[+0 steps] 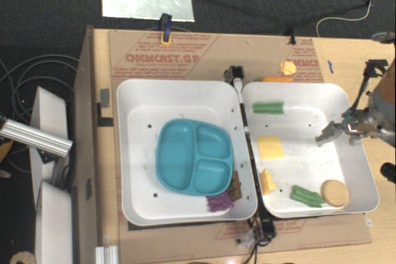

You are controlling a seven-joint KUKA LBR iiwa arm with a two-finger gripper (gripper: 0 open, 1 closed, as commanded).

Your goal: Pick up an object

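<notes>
Nearest the camera, the right bin holds a round tan biscuit-like piece touching a green pod-shaped toy, with an orange-yellow wedge against the divider. Beyond these lie a yellow block and a green bar, well apart, which leaves room around each for a grasp. The left bin bears a teal divided plate, with a purple piece and a brown piece tucked at its near edge. The gripper hangs at the right bin's right side, above bare floor. Nothing sits between its fingers; whether they are parted cannot be judged. No object is lifted yet.
</notes>
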